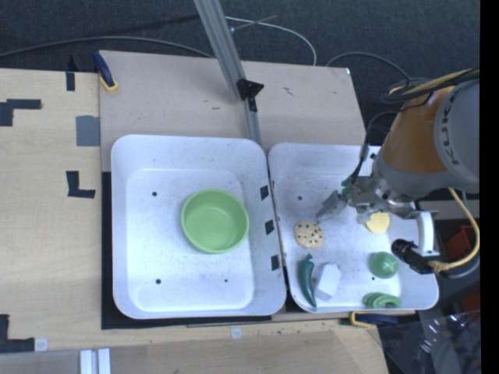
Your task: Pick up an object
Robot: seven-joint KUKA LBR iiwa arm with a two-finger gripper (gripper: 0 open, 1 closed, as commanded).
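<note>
2 shallow white bins sit side by side on the bench. The left bin (132,209) holds a green bowl (215,220), upright, a little right of that bin's centre. The right bin (312,170) carries the small things.

The arm (425,142) reaches in from 3 o'clock, its orange band above the wrist, and the gripper (329,206) hangs over the middle of the right bin, pointing toward 8 o'clock. Whether the claw is released or clenched cannot be told from this angle; nothing is seen grasped in it.

Just below the gripper tip, at about 7 o'clock from it, lies a round speckled cookie (309,234), near the bin's left wall and apart from the tip. At 6 o'clock from the cookie lies a dark green pepper (306,277), lengthwise along the left wall, with a pale white block (327,280) just beside it on the right. A yellow piece (378,223) sits at 3 o'clock from the cookie, partly under the wrist. A round green ball-like object (383,264) lies at 6 o'clock from the yellow piece, and a flat green ringed object (380,300) rests near the bin's bottom rim at 5 o'clock.

A slanted grey pole (222,33) crosses the bench at 12 o'clock, and a blue and yellow clamp (104,72) sits at the board's far left corner.
</note>
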